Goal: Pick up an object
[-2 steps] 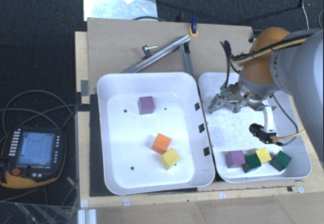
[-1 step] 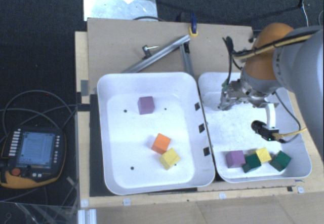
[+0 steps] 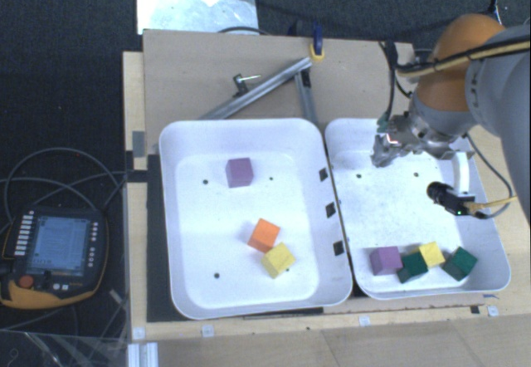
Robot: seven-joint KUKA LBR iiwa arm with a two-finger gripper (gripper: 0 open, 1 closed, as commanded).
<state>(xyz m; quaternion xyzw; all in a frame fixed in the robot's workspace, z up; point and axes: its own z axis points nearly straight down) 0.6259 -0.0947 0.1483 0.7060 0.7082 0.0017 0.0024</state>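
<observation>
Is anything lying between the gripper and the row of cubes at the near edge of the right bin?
Nothing visible does. The gripper is over the far part of the right bin, and bare white floor separates it from the purple cube, the dark green cubes and the yellow cube.

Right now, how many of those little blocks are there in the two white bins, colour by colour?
Purple: 2, one in the left bin, one in the right bin
Yellow: 2, one left, one right
Green: 2, both right
Orange: 1, left
Total: 7 blocks
</observation>
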